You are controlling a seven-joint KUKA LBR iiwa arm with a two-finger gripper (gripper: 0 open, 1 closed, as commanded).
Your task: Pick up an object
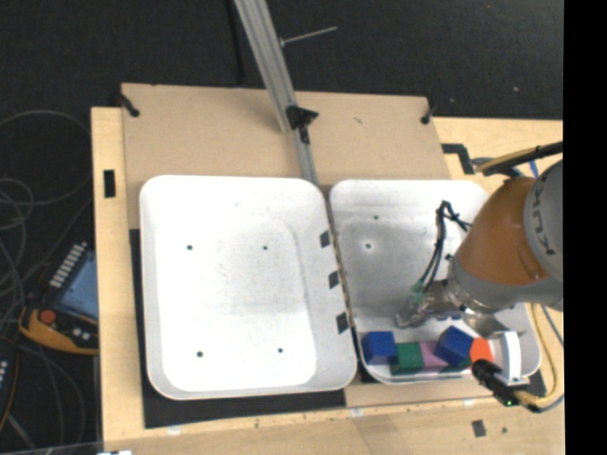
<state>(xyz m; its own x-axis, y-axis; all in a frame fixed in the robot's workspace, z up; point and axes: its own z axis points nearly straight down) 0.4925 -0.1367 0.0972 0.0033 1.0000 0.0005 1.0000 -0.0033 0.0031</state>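
Bench, two white bins; arm [507,245] bent down into right bin [379,216], above blocks [417,352]; finger state unreadable.

A handheld controller [59,301] lies among cables [28,207] beside the bench.

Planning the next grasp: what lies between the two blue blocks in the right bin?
In the camera view, a green block and a pale purple piece lie between the left blue block and the right blue block.

Grey-and-orange arm [512,245] angled downward, hand [417,313] low.
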